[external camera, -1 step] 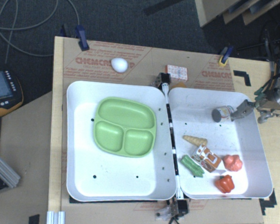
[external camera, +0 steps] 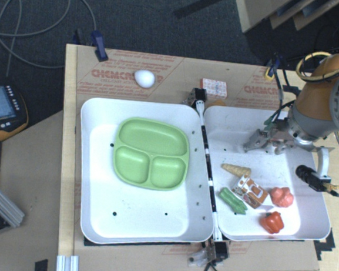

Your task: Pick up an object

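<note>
The gripper (external camera: 262, 140) hangs low over the upper part of the right bin (external camera: 310, 228), its grey fingers spread apart with nothing between them, at the end of the grey arm (external camera: 326, 95) with its orange band that reaches in from the right. The left bin (external camera: 92, 213) is the larger-looking of the two white bins and carries a green divided plate (external camera: 151, 153) with three compartments, lying flat near its middle. In the right bin, the things to pick from lie in a loose cluster below the gripper and well apart from it: a tan cone (external camera: 236, 169) nearest, then a brown and white wrapped packet (external camera: 251, 191), a green pod-shaped piece (external camera: 233, 201) just left of it, a pinkish-red lump (external camera: 281, 197) to its right, and a red pepper-like piece (external camera: 273, 221) lowest. On the bench (external camera: 181, 68) beyond the bins sit a white egg-shaped ball (external camera: 144, 78) and a small patterned block (external camera: 214, 87).
</note>
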Robot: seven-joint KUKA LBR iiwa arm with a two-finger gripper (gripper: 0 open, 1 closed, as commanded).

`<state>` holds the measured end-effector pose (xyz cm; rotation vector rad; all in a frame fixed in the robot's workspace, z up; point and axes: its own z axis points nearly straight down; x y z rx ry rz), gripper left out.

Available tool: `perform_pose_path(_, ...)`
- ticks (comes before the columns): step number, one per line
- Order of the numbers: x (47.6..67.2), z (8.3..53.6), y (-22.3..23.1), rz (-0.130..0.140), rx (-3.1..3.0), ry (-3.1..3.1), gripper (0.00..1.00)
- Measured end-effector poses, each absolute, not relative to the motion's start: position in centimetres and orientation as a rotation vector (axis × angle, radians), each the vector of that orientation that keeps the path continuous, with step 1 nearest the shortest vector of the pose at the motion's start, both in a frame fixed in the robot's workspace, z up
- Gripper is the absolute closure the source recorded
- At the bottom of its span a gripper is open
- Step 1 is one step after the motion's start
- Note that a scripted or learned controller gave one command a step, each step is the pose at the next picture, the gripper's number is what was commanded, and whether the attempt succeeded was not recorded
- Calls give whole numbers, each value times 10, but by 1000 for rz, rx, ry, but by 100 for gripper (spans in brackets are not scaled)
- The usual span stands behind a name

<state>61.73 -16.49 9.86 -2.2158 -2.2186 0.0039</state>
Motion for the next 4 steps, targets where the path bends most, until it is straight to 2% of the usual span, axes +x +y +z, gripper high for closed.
perform_pose_path(1,667,85,-194,0,-2221,-2224,0)
perform_pose_path(2,668,97,-193,-3,-2223,-2230,100)
perform_pose_path(3,637,164,-148,-3,-2219,-2225,100)
perform_pose_path(4,596,185,-89,-1,-2218,-2222,100)
